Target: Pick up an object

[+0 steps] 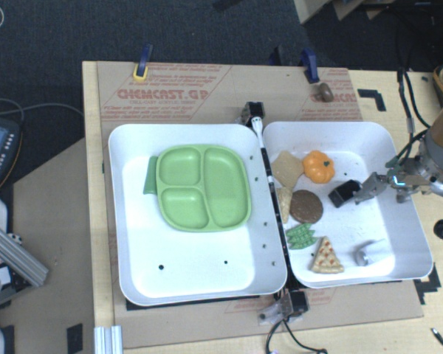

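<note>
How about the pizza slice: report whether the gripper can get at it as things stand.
Probably yes. The pizza slice lies flat in the right bin, nothing on top of it. The gripper hangs over the same bin, and only a small grey piece lies between them.

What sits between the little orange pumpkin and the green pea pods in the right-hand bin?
A round brown disc, like a cookie or patty, lies between the pumpkin and the pea pods, as the camera view shows.

Green tray (pixel 204 186); orange pumpkin (pixel 318 166); brown disc (pixel 306 206) (both bins (pixel 199 271) white)
</note>
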`<state>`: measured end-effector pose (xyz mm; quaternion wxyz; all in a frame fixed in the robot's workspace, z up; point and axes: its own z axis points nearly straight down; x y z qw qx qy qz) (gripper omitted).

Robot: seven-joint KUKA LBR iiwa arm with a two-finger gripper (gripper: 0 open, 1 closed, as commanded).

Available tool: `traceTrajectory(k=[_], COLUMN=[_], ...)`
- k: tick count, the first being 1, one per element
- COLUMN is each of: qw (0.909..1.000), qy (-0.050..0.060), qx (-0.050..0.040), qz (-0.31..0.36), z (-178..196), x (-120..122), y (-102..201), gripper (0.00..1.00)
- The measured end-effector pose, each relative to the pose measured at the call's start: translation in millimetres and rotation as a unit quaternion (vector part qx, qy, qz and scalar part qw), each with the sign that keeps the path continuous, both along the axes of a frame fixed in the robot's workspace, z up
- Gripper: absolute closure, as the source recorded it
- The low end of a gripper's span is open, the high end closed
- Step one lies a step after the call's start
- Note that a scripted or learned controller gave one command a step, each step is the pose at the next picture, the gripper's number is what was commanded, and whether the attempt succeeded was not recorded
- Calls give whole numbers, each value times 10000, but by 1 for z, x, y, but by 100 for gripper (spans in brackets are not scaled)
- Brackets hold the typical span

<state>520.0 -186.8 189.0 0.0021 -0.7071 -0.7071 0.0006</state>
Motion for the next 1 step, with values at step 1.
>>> traceTrajectory(k=[1], qw=[10000], qy=[-4], qx=[-2], qz=[-1], z=[-44], x=[0], y=[-6], gripper=[0])
